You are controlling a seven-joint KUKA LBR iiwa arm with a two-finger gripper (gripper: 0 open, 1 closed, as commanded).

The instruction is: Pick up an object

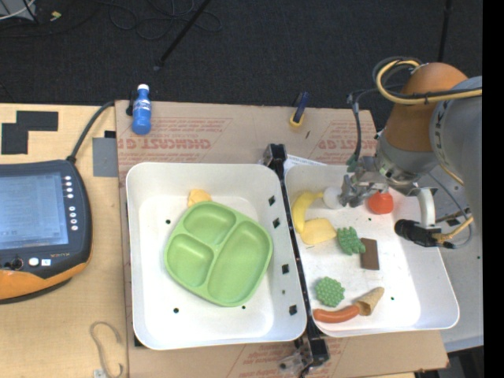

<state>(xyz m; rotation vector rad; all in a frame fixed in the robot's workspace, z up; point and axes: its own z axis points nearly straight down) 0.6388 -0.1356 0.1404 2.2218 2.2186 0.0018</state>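
Note:
My gripper (353, 193) hangs low over the back of the right bin (425, 290), between a yellow banana (302, 209) on its left and a red tomato (381, 203) on its right. A small white object (331, 200) lies just left of the gripper. Nearer the front lie a yellow wedge (319, 231), a dark green leafy piece (349, 240), a brown block (368, 253), a green bumpy cluster (329, 291), a tan cone (370, 297) and a red sausage (336, 315). Nothing is visibly held.
The left bin (150, 290) bears a green divided plate (218, 252) with a small yellow-orange piece (199, 198) behind it. A blue bottle (142, 110) stands behind the bins. A tablet-like pendant (39, 219) lies at far left. A black divider (285, 235) separates the bins.

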